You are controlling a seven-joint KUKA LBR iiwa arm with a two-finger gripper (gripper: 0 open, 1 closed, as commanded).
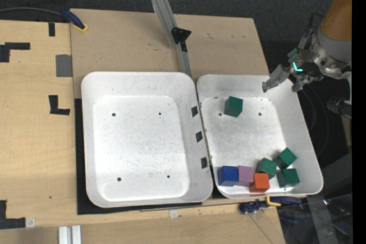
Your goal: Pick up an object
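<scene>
White plastic, two shallow bins side by side on a tan wooden bench [229, 37]: left bin [91, 123] and right bin [297, 123], rims touching down the middle. Grey arm with orange band [337, 14] reaching in from the right, gripper [281, 80] poised over the right bin's far right corner, above the rim, nothing seen between its fingers; open or shut, cannot tell at this angle. Small teal light [296, 67] glowing at the wrist. Lone green cube [233, 106] near the far wall of the right bin, slightly tilted, well apart from the others and below-left of the gripper. Cluster packed into the near right corner: blue cube [229, 175], pale purple cube [245, 174] just beside it, orange cube [261, 182] touching the purple one, then three green cubes, one [266, 167] behind the orange, one [286, 156] farther right toward the wall, one [290, 176] nearest the corner. Slanted metal rail [163, 6] crossing the bench from the top edge down to the bins' junction, black bracket [181, 35] clamped on it. Black tape marks [55, 104] on the bench at left, blue and yellow clamp [74, 19] at the far left.
</scene>
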